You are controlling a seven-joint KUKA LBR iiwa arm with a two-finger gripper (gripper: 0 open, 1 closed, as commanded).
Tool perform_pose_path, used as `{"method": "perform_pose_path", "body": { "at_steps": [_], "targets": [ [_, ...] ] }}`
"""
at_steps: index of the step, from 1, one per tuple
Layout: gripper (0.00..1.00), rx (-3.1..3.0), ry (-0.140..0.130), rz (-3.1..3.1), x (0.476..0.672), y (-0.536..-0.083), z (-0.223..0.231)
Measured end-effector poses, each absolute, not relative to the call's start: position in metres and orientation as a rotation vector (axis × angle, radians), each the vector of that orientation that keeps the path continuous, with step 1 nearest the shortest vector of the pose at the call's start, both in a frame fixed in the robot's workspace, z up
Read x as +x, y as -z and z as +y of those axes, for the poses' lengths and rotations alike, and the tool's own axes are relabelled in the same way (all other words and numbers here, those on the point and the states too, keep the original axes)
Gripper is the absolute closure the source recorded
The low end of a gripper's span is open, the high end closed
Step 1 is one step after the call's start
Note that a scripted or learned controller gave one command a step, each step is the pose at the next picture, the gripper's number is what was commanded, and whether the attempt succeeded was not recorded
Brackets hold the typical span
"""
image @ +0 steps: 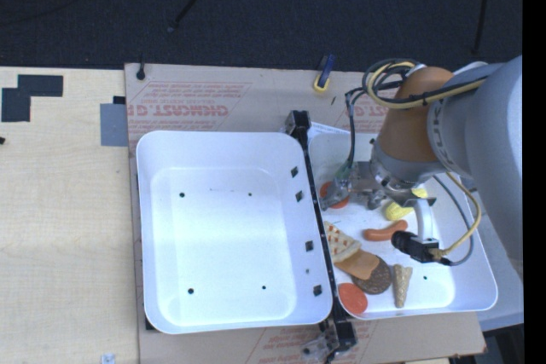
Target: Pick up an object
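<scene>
My gripper [357,186] hangs low over the far left part of the right bin [474,300], under the orange wrist band. Right beside it, on its left, lies a small red piece [334,199], partly hidden. A yellow piece [395,210] sits just to its right. Nearer the front lie an orange sausage [385,231], a checked waffle slice [340,243], a brown cookie [362,265] against a dark round one [379,280], a tan cone [401,285] and an orange-red disc [351,299].
The left bin [142,209] lies next to the right one, with a black divider [312,209] between them. A black cable plug [413,245] from the arm hangs over the right bin. A yellow and blue clamp [323,74] sits at the board's far edge.
</scene>
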State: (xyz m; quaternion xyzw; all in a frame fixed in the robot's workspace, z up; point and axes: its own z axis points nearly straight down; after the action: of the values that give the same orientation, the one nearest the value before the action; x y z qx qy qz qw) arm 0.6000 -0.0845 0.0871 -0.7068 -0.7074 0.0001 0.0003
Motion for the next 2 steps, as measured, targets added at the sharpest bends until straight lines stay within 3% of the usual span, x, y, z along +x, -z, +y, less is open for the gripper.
{"method": "perform_pose_path", "body": {
  "at_steps": [1, 2],
  "targets": [
    [1.00, -2.223, -0.005, -2.212, 0.598, -0.097, -0.086],
    [1.00, -2.224, -0.002, -2.222, 0.638, -0.087, -0.144]
  ]
}}
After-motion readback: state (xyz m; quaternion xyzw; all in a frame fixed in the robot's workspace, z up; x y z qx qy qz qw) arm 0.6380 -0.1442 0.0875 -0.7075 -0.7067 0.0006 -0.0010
